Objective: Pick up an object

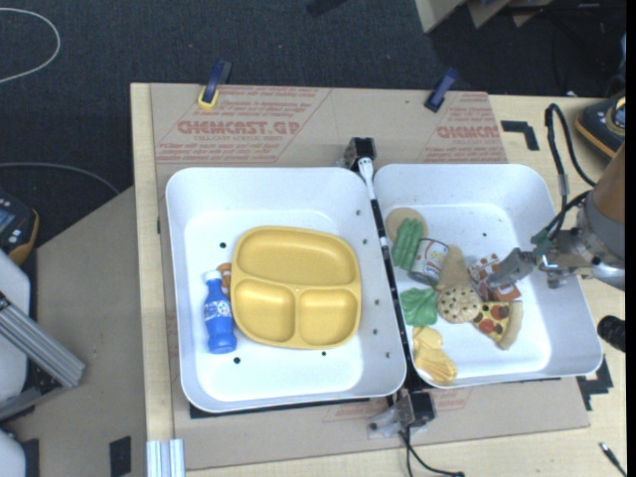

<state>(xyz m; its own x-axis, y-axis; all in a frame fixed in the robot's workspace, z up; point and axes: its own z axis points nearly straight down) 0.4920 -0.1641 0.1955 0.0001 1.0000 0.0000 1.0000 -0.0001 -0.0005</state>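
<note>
In the left bin (pixel 189 266) sit a blue bottle (pixel 219 316) and a yellow tray (pixel 295 286). In the right bin (pixel 517 192) the toy food is piled, with the pizza slice (pixel 499 321) under the gripper (pixel 500 279). Nothing looks picked up yet, and I cannot tell if the gripper is open.

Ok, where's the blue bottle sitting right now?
The blue bottle lies in the left bin, near its left wall, right beside the left edge of the yellow divided plate.
</note>
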